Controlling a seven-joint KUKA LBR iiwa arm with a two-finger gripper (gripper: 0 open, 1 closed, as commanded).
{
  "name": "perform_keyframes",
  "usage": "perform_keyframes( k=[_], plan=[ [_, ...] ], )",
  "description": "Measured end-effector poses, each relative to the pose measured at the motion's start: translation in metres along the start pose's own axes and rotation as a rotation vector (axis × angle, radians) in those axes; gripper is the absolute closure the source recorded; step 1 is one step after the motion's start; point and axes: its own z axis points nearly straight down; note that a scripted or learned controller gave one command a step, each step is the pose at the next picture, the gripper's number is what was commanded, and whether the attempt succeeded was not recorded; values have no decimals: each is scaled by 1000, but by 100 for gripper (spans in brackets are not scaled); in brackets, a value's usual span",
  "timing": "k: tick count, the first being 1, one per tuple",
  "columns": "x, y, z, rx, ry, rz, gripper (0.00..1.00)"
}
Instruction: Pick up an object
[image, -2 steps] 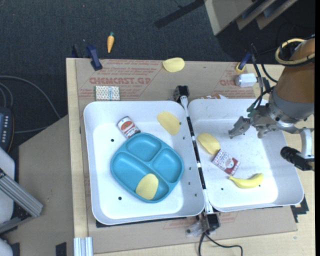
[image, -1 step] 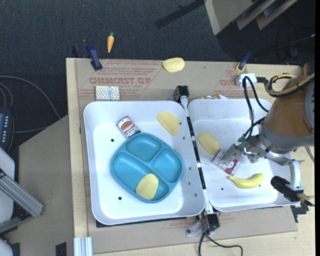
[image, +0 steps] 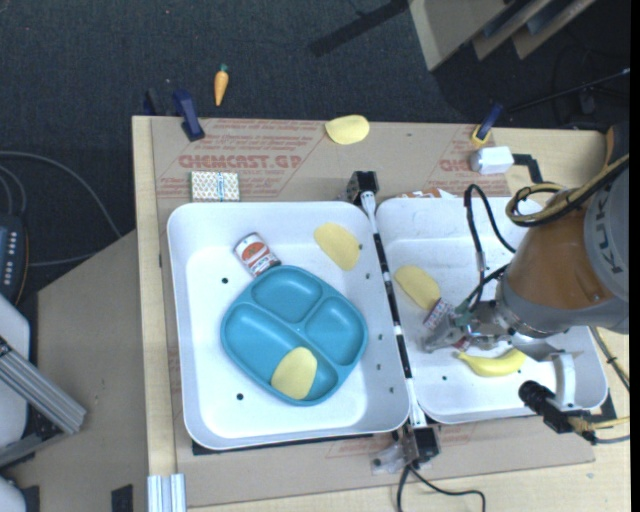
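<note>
Banana (image: 492, 363), a yellow toy, lies nearest us on the floor of the right bin (image: 440, 400), just beside and partly under the wrist. We see the gripper (image: 440, 330) low over that bin, pointing left toward the divider (image: 390, 300); whether its fingers are spread or closed, or hold anything, we cannot tell. Just beyond it rests a yellow oval piece (image: 417, 286), which we judge the likeliest target. The arm (image: 560, 270) enters from the right, bent steeply down, its orange band above the wrist. In the left bin (image: 200, 330) a blue sectioned plate (image: 292, 335) carries one yellow piece (image: 294, 372); beyond it lie a small can (image: 257, 254) and another yellow piece (image: 337, 245). Farthest, on the bench, sits a yellow disc (image: 347, 129).
</note>
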Motion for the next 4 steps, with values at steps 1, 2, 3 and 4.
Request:
perform_keyframes(
  k=[1,2,3,4],
  plan=[
    [4,57,0,-3,-1,-1,0],
    [16,13,0,1,0,0,0],
    [16,14,-10,0,0,0,100],
    [77,44,-123,-2,-1,-1,100]
  ],
)
